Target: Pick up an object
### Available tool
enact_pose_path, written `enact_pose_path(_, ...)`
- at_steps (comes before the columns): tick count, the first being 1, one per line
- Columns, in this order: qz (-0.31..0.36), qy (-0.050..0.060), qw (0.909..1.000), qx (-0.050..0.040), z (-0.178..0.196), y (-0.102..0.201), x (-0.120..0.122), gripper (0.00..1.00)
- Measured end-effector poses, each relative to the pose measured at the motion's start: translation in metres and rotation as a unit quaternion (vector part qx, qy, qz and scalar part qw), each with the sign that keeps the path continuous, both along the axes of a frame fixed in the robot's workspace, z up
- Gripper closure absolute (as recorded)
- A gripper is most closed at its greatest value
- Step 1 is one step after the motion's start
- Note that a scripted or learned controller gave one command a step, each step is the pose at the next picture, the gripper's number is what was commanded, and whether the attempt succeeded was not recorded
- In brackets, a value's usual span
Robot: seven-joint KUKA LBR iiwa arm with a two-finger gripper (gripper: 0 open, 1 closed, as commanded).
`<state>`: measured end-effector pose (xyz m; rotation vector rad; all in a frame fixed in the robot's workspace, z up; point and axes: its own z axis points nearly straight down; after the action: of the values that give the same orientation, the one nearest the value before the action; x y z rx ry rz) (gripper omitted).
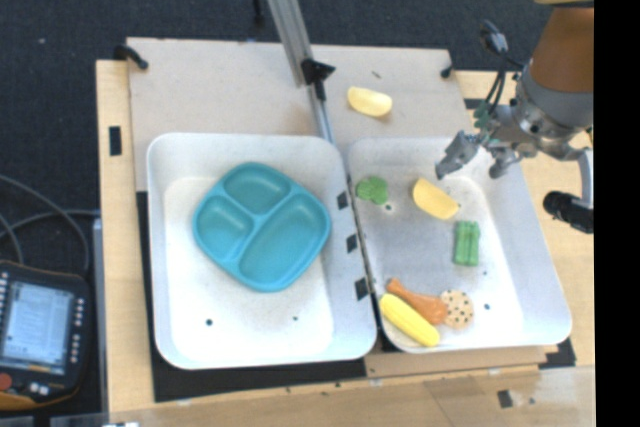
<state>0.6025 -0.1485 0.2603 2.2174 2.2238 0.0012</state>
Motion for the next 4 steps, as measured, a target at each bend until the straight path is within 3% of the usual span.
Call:
enact_pose_path(1, 0.0, 0.0, 1.0, 0.0001, 0.0, 0.0, 0.0, 0.0)
enact_pose_path(4, -0.002, 0.003, 1.0, -0.0006, -0.159, -0.002, 0.0, 0.0)
